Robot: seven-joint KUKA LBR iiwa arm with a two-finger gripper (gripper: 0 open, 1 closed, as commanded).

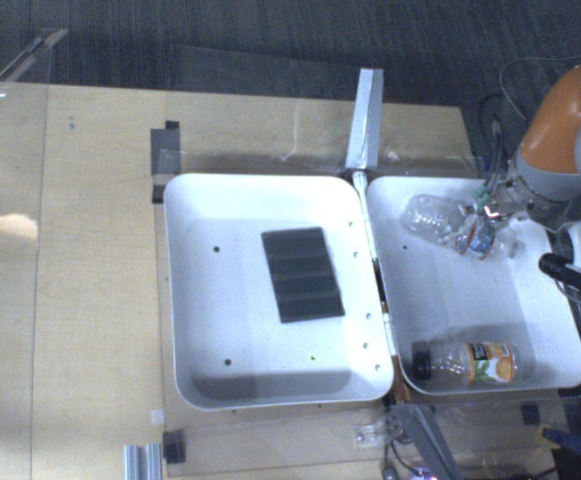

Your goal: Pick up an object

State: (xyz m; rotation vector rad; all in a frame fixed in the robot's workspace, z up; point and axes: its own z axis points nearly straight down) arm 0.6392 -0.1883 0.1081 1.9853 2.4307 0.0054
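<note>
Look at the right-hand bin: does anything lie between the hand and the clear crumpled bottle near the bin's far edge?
Nothing visible does. The hand is right at the clear crumpled bottle, at the end nearer the arm, in the right bin. The juice bottle lies well apart, by the near wall.

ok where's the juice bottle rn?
The juice bottle lies on its side along the near edge of the right bin, cap toward the left bin.

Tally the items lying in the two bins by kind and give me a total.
Clear plastic bottles: 2, an empty crumpled bottle and a bottle with an orange label, both in the right bin
Dark ridged pads: 1, the black pad in the left bin
Total: 3
</note>
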